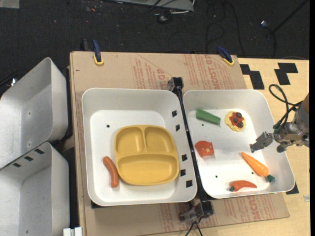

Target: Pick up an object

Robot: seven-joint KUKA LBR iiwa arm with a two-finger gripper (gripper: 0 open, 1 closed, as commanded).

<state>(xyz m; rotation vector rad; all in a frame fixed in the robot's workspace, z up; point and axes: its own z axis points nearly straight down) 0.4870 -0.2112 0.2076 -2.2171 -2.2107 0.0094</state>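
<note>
1. Left shallow white bin [93, 146]: glossy yellow three-compartment plastic plate [146, 154]; smooth orange-red sausage [111, 171] beside its left rim.
2. Right shallow white bin [256, 100]: green stick [208, 116], round tart [236, 121], red chunk [204, 148], tapered orange carrot [255, 164], red chilli [242, 185]; open floor mid-bin.
3. Dark two-finger gripper [260, 142] at right wall, just above carrot; finger spread indeterminable, nothing visibly held.

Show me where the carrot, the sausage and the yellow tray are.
carrot [255, 163], camera view, middle of its orange body in the right bin
sausage [111, 171], camera view, middle of its length, left of the tray
yellow tray [146, 168], camera view, floor of its large front compartment
</note>
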